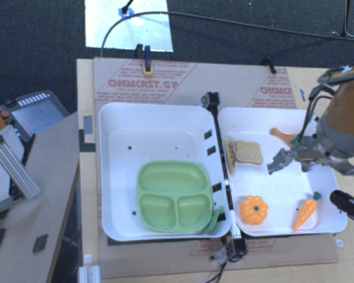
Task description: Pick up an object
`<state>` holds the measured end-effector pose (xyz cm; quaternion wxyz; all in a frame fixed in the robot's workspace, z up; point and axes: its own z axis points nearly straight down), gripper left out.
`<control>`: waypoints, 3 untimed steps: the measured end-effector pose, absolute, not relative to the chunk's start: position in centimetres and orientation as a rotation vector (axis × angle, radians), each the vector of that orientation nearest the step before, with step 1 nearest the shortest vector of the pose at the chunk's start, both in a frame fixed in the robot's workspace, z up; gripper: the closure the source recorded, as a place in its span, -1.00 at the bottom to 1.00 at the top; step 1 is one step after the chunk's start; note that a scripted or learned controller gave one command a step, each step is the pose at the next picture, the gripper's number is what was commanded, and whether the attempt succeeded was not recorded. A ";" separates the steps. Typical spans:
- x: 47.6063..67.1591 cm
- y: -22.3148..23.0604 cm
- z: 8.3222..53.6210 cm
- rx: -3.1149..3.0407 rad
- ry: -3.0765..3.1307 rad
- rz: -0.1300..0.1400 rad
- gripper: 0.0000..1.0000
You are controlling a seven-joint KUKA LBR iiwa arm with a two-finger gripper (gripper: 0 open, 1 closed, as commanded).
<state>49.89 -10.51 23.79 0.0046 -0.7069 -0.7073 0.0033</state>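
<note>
Arm: the grey KUKA arm (344,119), orange band above the wrist, reaches in from the right over the right-hand bin (283,220).
Gripper: the gripper (278,162) hangs above the middle of the right bin's floor, tips pointing left; nothing shows between them, and whether they are spread or pressed together cannot be told at this angle.
Sandwich: a toy sandwich (245,153) lies just left of the gripper tips, near the bin's left wall.
Pumpkin: a small orange pumpkin (253,210) sits at the front of the bin, below and left of the gripper.
Carrot: a toy carrot (306,212) lies tilted near the front right corner, green top upward.
Far piece: a tan object (283,135), partly hidden by the arm, rests near the back of the bin.
Left bin: a green divided plate (174,194) lies in the left bin (115,158).
</note>
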 end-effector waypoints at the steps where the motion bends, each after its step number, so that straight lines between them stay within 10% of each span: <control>1: 50.1 -10.5 24.4 -2.219 -2.226 -0.002 -1.00; 3: 49.5 -11.4 14.1 -2.219 -2.220 0.003 -1.00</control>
